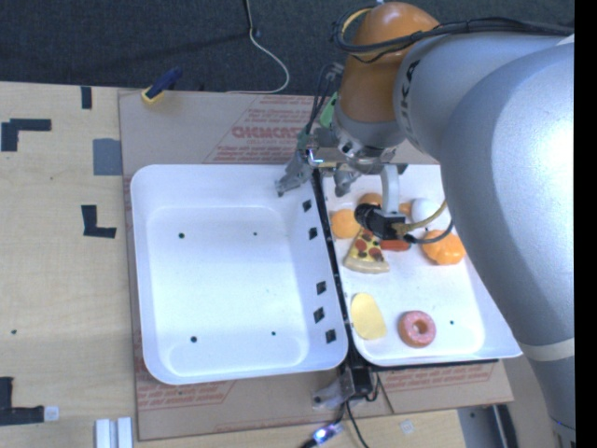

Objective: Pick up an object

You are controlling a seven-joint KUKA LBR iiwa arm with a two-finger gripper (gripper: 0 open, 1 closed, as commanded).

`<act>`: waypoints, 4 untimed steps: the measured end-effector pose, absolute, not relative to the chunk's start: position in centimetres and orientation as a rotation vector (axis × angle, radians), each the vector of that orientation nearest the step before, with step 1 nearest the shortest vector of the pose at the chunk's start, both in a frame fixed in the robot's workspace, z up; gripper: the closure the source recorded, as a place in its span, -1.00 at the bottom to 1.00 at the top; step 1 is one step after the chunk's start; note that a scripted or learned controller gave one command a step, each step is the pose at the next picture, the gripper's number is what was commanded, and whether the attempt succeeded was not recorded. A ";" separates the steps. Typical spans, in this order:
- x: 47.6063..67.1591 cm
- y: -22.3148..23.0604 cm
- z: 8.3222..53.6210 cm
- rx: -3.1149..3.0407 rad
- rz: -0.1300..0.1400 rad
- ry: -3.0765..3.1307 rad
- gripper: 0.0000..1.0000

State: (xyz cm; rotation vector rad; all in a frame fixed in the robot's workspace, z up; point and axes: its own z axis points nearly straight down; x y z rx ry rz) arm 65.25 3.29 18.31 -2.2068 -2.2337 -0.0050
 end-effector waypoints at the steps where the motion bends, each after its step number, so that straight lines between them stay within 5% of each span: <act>1: 55.9 10.6 18.4 -2.206 0.005 -2.227 -1.00; 2: 59.9 12.1 7.7 -2.214 0.012 -2.223 -1.00; 3: 60.0 12.1 9.3 -2.215 0.006 -2.224 1.00; 4: 58.1 18.9 25.1 -2.212 -0.025 -2.236 1.00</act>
